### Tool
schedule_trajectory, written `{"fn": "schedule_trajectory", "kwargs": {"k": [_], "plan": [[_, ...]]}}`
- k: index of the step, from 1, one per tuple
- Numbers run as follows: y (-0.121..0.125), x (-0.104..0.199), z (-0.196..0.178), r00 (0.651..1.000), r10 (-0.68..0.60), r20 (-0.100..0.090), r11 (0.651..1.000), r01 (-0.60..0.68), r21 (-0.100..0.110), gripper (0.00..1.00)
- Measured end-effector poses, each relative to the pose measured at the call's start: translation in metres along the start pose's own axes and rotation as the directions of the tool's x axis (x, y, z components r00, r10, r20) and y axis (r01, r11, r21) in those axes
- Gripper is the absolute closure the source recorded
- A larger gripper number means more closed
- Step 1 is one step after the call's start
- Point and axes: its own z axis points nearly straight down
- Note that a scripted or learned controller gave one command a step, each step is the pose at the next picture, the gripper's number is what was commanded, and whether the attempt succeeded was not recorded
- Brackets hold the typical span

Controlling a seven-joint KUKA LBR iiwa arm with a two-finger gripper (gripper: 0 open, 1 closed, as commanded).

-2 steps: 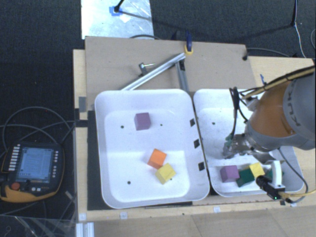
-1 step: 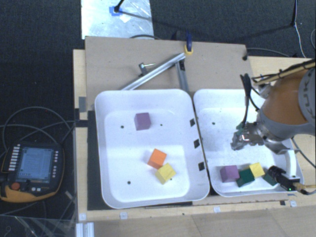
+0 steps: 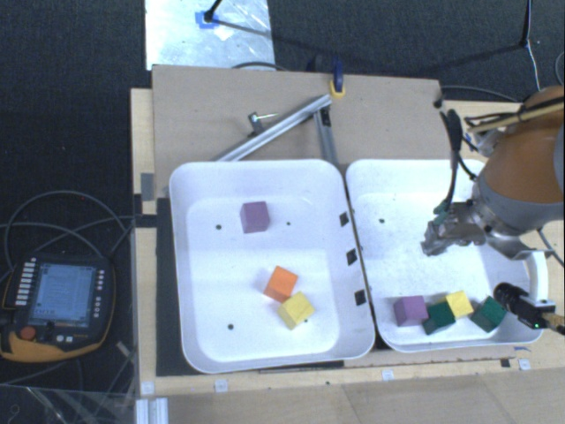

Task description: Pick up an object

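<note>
- the arm point(image 3: 530, 162) reached in from the right, its orange band above the grey wrist, and its gripper point(image 3: 439, 238) hung over the middle of the right bin point(image 3: 388, 193).
- the gripper looked small and dark from above; whether its fingers were apart or together could not be told, and no block showed between them.
- along the near wall of the right bin lay four blocks in a row: a purple block point(image 3: 410, 309), a dark green block point(image 3: 438, 317) touching it, a yellow block point(image 3: 459, 304) just behind that, and a second green block point(image 3: 487, 314) nearest the right corner.
- the gripper stood well apart from that row, over bare white floor of the bin.
- the left bin point(image 3: 203, 193) held three blocks: a purple cube point(image 3: 254, 216) towards the far side, an orange cube point(image 3: 281, 283) near the middle, and a yellow cube point(image 3: 297, 310) touching the orange one at its near corner.
- both bins sat side by side on the surface point(image 3: 265, 104), their inner rims touching.
- a metal bar point(image 3: 282, 124) lay slantwise on the surface behind the left bin.
- a handheld control pad point(image 3: 57, 306) with a screen lay on the dark floor to the left, with cables looping round it.
</note>
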Motion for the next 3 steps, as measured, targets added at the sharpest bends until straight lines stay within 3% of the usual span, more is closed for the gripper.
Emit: {"fn": "schedule_trajectory", "kwargs": {"k": [1, 3], "plan": [[0.002, 0.0, -0.049, 1.0, 0.001, 0.0, 1.0, -0.001, 0.001, 1.0], [0.026, 0.111, -0.035, 1.0, -0.006, -0.003, 1.0, 0.006, 0.006, 1.0]]}}
